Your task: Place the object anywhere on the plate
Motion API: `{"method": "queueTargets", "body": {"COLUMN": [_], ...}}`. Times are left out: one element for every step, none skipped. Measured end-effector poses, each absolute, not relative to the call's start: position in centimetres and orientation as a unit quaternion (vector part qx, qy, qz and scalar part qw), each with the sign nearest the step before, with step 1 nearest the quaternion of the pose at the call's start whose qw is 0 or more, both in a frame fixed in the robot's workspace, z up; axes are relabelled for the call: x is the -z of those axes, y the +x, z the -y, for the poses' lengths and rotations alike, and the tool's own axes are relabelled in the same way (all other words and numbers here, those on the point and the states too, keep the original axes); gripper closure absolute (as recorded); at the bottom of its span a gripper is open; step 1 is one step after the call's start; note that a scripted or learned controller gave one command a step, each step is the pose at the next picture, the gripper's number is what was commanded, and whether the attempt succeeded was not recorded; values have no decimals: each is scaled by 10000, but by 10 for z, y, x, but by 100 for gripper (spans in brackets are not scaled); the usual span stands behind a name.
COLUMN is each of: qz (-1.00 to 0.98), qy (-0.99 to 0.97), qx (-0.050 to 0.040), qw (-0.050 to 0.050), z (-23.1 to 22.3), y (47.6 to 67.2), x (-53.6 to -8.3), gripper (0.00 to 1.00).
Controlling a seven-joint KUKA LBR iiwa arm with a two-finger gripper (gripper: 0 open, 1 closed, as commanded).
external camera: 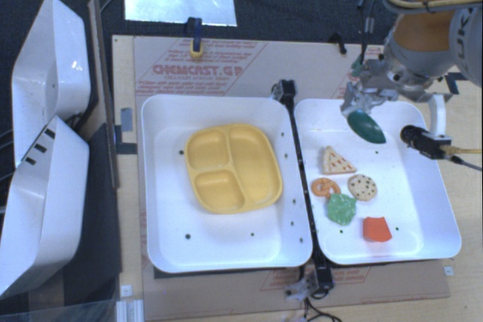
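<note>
Pinching a dark green leaf-shaped piece (367, 127), fingers (361, 106) closed on its top, over right bin (430, 185), yellow plate (232, 167) apart.

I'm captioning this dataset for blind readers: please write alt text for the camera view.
The gripper holds a dark green leaf-shaped piece above the right bin, where five small toy foods lie. In the left bin sits a yellow plate with three compartments.

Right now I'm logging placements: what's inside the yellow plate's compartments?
Nothing lies in the three compartments of the yellow plate; nothing covers them. The dark green leaf-shaped piece hangs at the claw over the right bin.
</note>
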State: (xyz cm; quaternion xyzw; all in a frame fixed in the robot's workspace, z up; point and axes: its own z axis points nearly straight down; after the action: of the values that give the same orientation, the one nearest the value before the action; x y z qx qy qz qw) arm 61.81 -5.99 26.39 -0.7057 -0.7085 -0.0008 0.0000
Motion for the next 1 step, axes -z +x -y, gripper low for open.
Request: {"method": "queueTargets", "body": {"qz": [7087], "qy": [-7055], "qx": [7], "qw": [1], "z": [14], "y": [605], "x": [-264], "gripper": [100]}}
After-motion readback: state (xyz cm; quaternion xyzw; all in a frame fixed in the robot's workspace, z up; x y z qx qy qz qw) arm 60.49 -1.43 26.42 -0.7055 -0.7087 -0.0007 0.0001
